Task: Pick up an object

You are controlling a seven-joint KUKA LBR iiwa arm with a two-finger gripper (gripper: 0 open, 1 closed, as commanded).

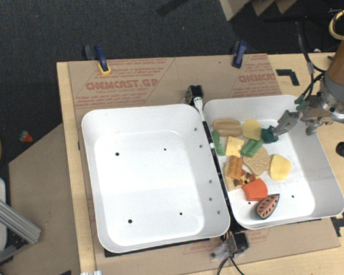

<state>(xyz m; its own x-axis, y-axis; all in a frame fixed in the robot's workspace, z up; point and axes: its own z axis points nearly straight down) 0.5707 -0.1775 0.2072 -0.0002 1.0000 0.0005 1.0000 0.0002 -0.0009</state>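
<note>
The arm (338,84) is grey metal, rounded at the wrist, with an orange band along its upper edge. Thin black cables loop beside it. The tool (285,122) is grey and angular, built of flat metal plates, with dark teal trim.

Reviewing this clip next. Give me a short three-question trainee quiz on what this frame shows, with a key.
1. True or false: the toy food items lie in the right bin.
2. Which item lies nearest the camera-side edge of that bin?
A. the tan bread roll
B. the dark oval piece with an orange rim
C. the yellow lemon-like piece
3. Fill in: the tool sits over the bin's far part, beside a small ____ -coloured item.

Key
1. True. The items are clustered in the right bin, on the side toward the left bin.
2. B.
3. Teal (dark green). Whether the tool grips it cannot be told from this view.
</note>
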